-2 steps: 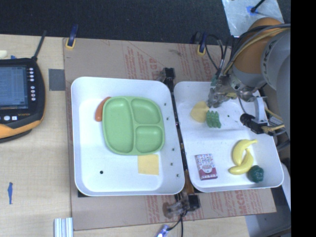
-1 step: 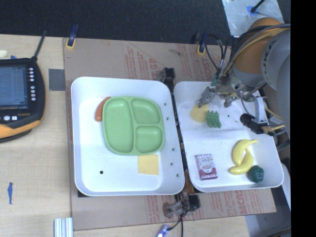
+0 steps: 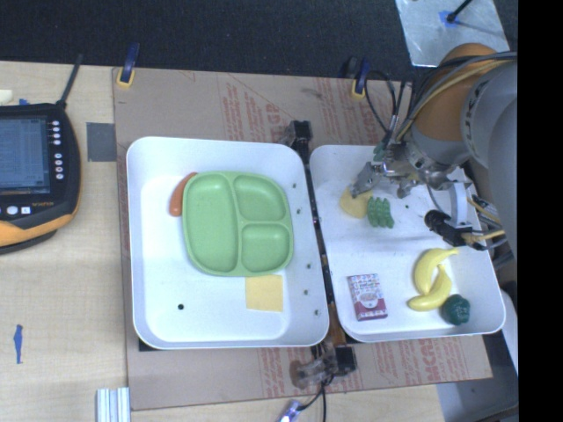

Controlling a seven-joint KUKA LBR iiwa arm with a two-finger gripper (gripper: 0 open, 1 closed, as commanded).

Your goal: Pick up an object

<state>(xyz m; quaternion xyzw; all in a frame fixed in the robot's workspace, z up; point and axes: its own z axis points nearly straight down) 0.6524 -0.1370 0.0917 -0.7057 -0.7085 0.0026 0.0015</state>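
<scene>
gripper (image 3: 368, 183) lowered over the right bin's (image 3: 396, 328) far corner, just beside a yellow piece (image 3: 353, 206) and green grapes (image 3: 380, 212) | jaw state cannot be told; nothing seen held | banana (image 3: 431, 280), red box (image 3: 367, 295), dark green item (image 3: 456, 309) left near front, likely untargeted | left bin (image 3: 149, 262) holds green tray (image 3: 237, 222)

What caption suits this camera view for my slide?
Gripper low in the right bin by the green toy; banana nearby.

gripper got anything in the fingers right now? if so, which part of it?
Cannot be told. The gripper sits low in the right bin, just above the yellow piece and the green grapes; nothing is visibly held, and the view is too cluttered to confirm contact.
</scene>
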